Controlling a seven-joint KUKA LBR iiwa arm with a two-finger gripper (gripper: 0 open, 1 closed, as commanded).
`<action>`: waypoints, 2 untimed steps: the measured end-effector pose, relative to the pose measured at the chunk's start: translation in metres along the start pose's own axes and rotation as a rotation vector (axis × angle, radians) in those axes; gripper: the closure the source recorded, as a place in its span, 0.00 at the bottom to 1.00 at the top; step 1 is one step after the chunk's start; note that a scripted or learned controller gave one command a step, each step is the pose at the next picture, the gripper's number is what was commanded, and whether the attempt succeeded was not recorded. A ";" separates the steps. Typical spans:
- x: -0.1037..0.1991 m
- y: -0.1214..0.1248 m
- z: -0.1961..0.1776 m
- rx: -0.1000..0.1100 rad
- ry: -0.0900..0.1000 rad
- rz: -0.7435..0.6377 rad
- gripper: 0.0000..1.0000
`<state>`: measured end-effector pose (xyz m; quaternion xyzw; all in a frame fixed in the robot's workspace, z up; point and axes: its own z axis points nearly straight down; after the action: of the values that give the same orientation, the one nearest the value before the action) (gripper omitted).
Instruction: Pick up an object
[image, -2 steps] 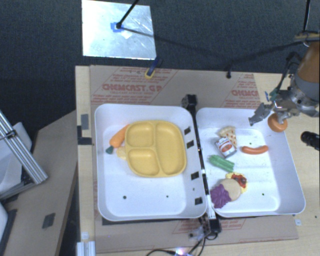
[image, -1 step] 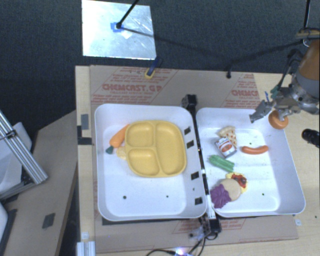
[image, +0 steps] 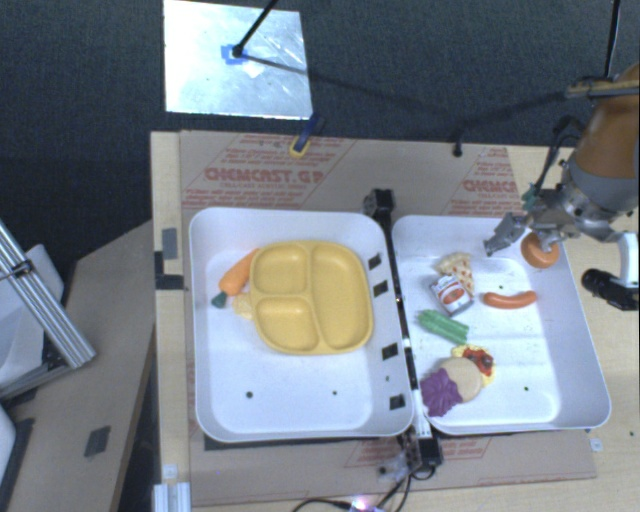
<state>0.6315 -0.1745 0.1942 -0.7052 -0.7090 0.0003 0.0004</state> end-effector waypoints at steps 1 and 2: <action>0.008 -0.005 0.058 0.002 0.001 0.000 0.00; 0.009 -0.003 0.107 -0.005 0.002 0.002 0.00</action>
<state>0.6287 -0.1653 0.0872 -0.7061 -0.7081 -0.0022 -0.0006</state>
